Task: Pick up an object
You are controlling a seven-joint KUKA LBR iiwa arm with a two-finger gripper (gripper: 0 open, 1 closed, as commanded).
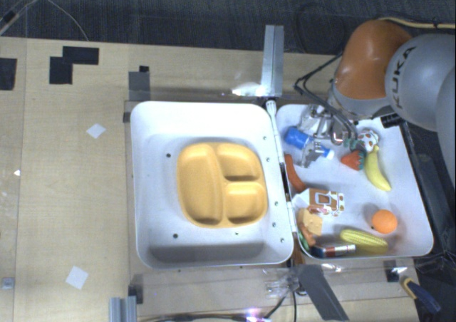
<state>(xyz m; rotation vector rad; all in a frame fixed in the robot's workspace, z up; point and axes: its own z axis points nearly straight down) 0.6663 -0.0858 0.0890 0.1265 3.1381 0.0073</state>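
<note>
Hovering low over the right bin (420, 199), I am at the reaching step — nothing is lifted yet. My fingers (322, 135) hang near the bin's far-left corner, about ten o'clock from its middle, and I cannot tell how wide they stand; the metal parts blur together against the white plastic. Just beside them, at their eight o'clock, lies a small blue object (298, 137), rounded and smooth-looking, and I judge it the likeliest thing to take. No object sits between my fingers that I can see.

The next move, as I judge it, calls for a short descent centred on that blue piece, then a firm closing — its curved, slick shape may squirt sideways.

At three o'clock from my fingers lie a red piece (352, 161) and a yellow banana (376, 169), both glossy like toy plastic. Toward the bin's five o'clock rests an orange ball (385, 221), round and matte, beside a second long yellow fruit (363, 239). The left bin (153, 171) holds a tan divided tray (217, 184), soft-cornered and dull. Both bins stand on a pale wooden surface (64, 171).
</note>
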